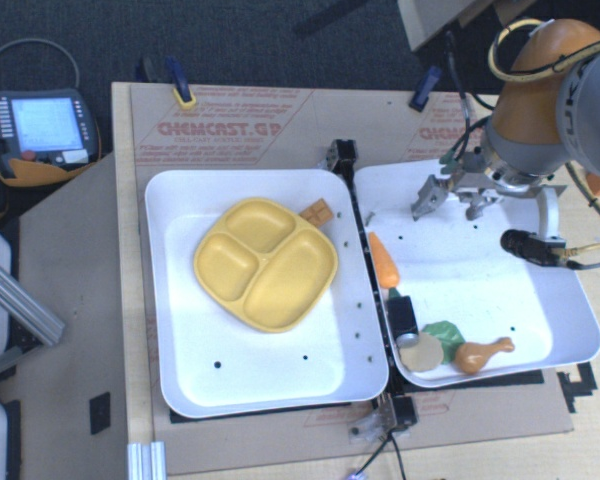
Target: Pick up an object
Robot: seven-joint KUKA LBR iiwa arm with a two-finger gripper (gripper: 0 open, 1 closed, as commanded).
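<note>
Two shallow white bins sit side by side on the bench. The left bin (180, 358) holds a yellow divided plate (266, 263) with three compartments, lying flat near the middle, and a small brown block (316, 212) pokes out from behind the plate's upper right rim, touching it or very nearly so.

The right bin (550, 308) carries the smaller pieces, all gathered along its left wall and near corner. An orange toy carrot (382, 259) lies right against the left wall, its long axis running roughly along that wall, the narrower end pointing up and away toward the far side. Just below it is a small black block (401, 316). Below that, in the near corner, sit a pale round piece (421, 353), a green leafy toy (444, 334) touching it, and a tan toy drumstick (483, 352) lying almost crosswise, fat end by the green piece and thin bone end pointing right.

The arm comes in from the right, and the gripper (458, 196) hangs over the far part of the right bin, well apart from the carrot and the cluster. Its two fingers stand spread apart with bare bin floor showing between them; nothing is in them and they seem to touch nothing.
</note>
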